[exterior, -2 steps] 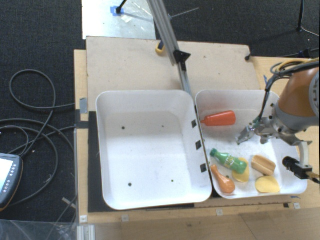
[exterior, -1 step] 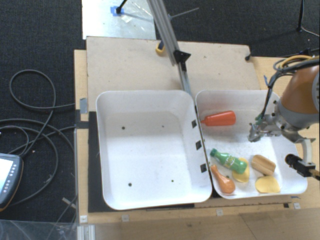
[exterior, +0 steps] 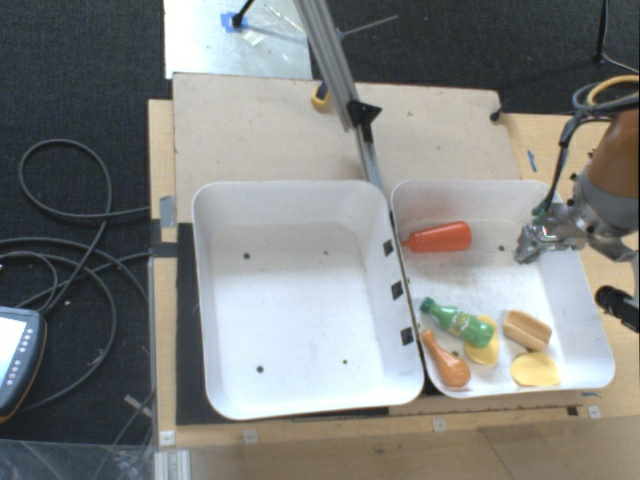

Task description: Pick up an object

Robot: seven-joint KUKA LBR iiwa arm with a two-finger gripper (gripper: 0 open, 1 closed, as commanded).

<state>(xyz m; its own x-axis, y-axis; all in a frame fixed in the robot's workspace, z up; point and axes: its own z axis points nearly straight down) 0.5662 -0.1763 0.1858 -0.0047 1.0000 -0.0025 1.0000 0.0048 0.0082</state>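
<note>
The right bin (exterior: 570, 288) holds several small objects. A red-orange bottle (exterior: 438, 236) lies on its side near the back left. Toward the front lie a green bottle (exterior: 458, 321), an orange carrot-like piece (exterior: 446, 361), a yellow piece (exterior: 484, 342), a tan bread roll (exterior: 527, 329) and a flat yellow disc (exterior: 535, 370). My gripper (exterior: 528, 245) hangs above the bin's back right part, right of the red-orange bottle and apart from it. Nothing is seen in its grasp.
The left bin (exterior: 290, 298) stands beside the right one, with a black-marked divider edge (exterior: 398, 290) between them. A slanted metal pole (exterior: 335, 58) crosses the board behind the bins. Cables and a pendant (exterior: 15, 353) lie on the floor at left.
</note>
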